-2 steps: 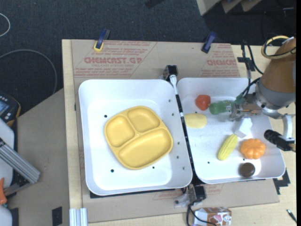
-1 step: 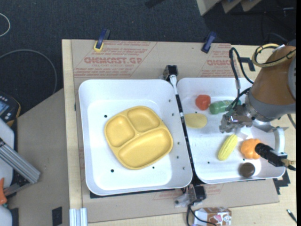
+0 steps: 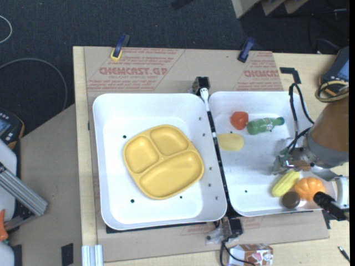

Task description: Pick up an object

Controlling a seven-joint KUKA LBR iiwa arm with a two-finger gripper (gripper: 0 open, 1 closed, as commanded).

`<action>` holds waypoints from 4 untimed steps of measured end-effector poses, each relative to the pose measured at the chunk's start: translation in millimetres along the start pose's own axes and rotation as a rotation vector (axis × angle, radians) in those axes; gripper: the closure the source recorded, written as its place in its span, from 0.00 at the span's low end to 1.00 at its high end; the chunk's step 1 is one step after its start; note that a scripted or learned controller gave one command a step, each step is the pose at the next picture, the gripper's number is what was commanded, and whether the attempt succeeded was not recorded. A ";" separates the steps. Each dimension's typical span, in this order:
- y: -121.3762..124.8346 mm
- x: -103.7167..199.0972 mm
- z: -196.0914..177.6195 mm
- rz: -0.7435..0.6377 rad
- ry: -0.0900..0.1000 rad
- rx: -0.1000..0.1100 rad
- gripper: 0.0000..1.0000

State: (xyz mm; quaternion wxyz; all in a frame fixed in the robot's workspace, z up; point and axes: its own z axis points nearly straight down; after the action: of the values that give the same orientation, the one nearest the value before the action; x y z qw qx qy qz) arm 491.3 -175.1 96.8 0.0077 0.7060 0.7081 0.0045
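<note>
Seen from above at a slant: two shallow white bins side by side on the bench [image 3: 166,71].

In the left white bin [image 3: 105,148], a yellow three-compartment plastic plate [image 3: 162,160], lying flat near the middle.

In the right white bin [image 3: 249,201], toward the far side, a small red round toy [image 3: 239,119] just beside a green toy vegetable [image 3: 264,125]; slightly nearer and to the left, a pale yellow oval piece [image 3: 231,142]. At the near right corner, a yellow toy corn cob [image 3: 284,183], touching an orange round toy fruit [image 3: 308,187], with a small dark brown ball [image 3: 290,200] just beside both.

Reaching in from the right, the grey arm's gripper [image 3: 288,160], low over the right bin just beyond the corn cob. Fingers: cannot tell whether open or closed; nothing visibly held.
</note>
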 end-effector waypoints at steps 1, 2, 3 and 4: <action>25.9 -33.7 12.9 0.004 0.001 0.013 1.00; 60.0 -49.6 13.0 0.002 0.001 0.013 1.00; 41.6 -48.5 13.1 0.004 0.006 0.020 1.00; 27.3 31.2 -39.7 -0.004 0.009 0.017 1.00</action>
State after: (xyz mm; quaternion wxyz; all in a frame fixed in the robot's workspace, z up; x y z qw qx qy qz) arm 517.8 -143.7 136.8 -0.0014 0.7047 0.7095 0.0016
